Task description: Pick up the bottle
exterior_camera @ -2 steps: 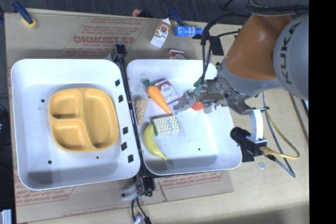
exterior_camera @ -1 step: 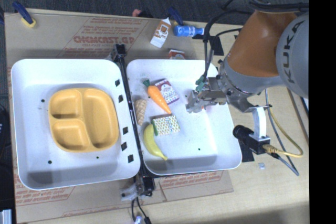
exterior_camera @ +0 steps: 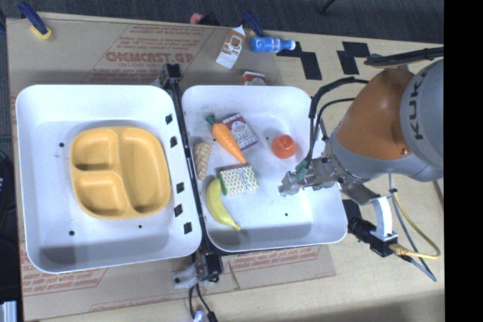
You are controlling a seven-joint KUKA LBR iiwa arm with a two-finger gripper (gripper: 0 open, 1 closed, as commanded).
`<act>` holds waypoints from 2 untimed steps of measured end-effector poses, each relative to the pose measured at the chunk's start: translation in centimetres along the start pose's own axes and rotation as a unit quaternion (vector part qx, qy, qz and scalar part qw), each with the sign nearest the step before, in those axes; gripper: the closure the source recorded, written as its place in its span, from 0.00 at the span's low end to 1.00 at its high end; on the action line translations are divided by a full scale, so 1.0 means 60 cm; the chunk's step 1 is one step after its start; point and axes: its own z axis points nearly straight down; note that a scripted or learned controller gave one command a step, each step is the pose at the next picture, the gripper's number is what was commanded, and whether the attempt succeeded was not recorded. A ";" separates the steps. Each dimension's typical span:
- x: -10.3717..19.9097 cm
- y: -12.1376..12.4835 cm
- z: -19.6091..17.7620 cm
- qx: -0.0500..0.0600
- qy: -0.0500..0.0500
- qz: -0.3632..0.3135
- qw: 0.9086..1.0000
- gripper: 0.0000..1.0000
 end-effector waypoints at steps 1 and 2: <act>-0.053 -0.005 -0.061 -0.002 -0.001 -0.212 0.977 1.00; -0.060 0.023 -0.063 -0.002 -0.002 -0.385 0.923 1.00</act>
